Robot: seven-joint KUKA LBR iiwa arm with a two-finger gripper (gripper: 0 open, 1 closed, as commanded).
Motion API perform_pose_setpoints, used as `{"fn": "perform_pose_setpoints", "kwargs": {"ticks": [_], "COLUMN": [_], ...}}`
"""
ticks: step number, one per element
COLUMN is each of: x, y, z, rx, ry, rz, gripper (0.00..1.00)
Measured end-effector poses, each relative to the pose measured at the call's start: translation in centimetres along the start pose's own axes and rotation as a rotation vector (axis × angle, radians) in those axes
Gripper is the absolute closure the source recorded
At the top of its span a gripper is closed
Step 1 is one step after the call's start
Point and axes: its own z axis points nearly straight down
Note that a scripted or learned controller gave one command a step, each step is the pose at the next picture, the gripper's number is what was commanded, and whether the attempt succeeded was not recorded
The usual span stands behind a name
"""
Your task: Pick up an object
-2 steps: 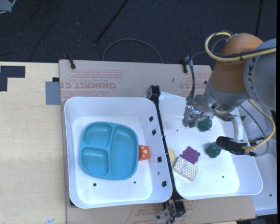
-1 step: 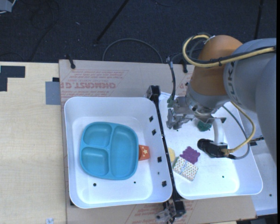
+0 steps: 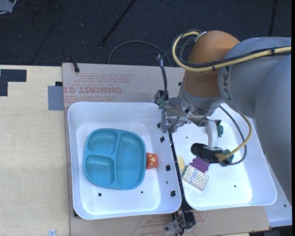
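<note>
1. Near zone, right bin (image 3: 236,191). A patterned packet (image 3: 195,177), white with small coloured dots, lies flat close to the bin's left wall. A purple item (image 3: 200,163) lies directly behind the packet and touches its far edge. A small pale yellow item (image 3: 180,162) lies just left of the purple item, beside the wall that divides the bins.

2. Near zone, left bin (image 3: 118,200). A blue divided plate (image 3: 114,158) with three compartments lies flat in the middle of the bin. A small orange block (image 3: 152,160) bearing a yellow star sits at the plate's right rim, touching it or nearly so.

3. Middle zone. The claw (image 3: 168,119) hangs over the wall between the two bins, toward their far end. It is well apart from the packet, the purple item and the orange block. No object is visible in its grip. Whether the claw is open or closed cannot be determined from this angle. The grey arm (image 3: 255,77), with its orange band, enters from the right above the right bin.

4. Far zone. Both bins rest on a cardboard sheet (image 3: 113,85) with red print, which lies on the pale wooden surface (image 3: 24,156).
</note>
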Motion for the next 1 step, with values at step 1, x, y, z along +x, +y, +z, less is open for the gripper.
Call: {"fn": "perform_pose_setpoints", "kwargs": {"ticks": [1], "x": [5.08], "y": [0.02], "z": [0.75], "rx": [0.001], "ry": [0.0], "rz": [-0.001], "gripper": [1.0]}}
